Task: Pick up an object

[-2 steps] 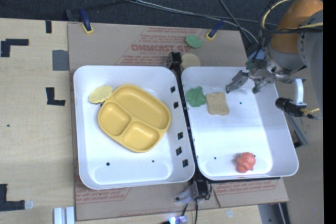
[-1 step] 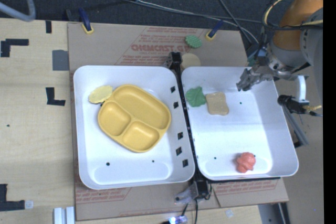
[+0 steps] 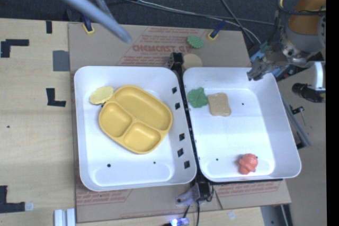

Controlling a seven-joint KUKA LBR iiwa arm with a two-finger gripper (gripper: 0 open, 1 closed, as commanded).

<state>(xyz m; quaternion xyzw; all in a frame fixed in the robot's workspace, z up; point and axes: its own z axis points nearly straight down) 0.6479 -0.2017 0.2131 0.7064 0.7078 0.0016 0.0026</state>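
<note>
The right bin (image 3: 280, 129) holds three small items: a green leafy piece (image 3: 197, 97) at its back left, a tan bread-like piece (image 3: 219, 104) touching it on the right, and a red lumpy piece (image 3: 247, 163) near the front. My gripper (image 3: 256, 71) hangs at the bin's back right corner, over the rim and well apart from all three. Nothing is seen in it.
In the left bin (image 3: 85, 129) lie a yellow divided plate (image 3: 135, 118) and a pale yellow chip (image 3: 101, 95) at the plate's back left. Behind the bins on the cardboard sit a green waffle-like piece (image 3: 195, 41) and a beige round piece (image 3: 192, 60). Cables run along the back.
</note>
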